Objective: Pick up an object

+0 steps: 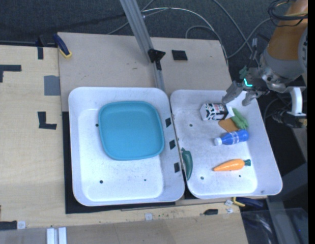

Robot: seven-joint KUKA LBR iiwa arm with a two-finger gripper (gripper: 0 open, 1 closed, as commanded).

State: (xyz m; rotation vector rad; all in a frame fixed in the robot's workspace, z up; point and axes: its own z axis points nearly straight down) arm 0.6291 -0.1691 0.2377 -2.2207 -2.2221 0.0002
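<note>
My gripper point(240, 94) hangs over the upper right part of the right bin point(259, 184), its two fingers spread open with nothing between them. Just left of and below it lies a small white and black carton point(213, 111). Under the gripper sit an orange and green piece point(233, 122), then a blue bottle point(232, 138) on its side. A toy carrot point(230, 165) lies lower in the same bin. A dark green piece point(187, 161) rests against the bin's left wall.
The left bin point(86, 187) holds a teal square plate point(131, 129). A metal pole point(142, 29) slants across the bench behind the bins. Cables run at the back right near the arm.
</note>
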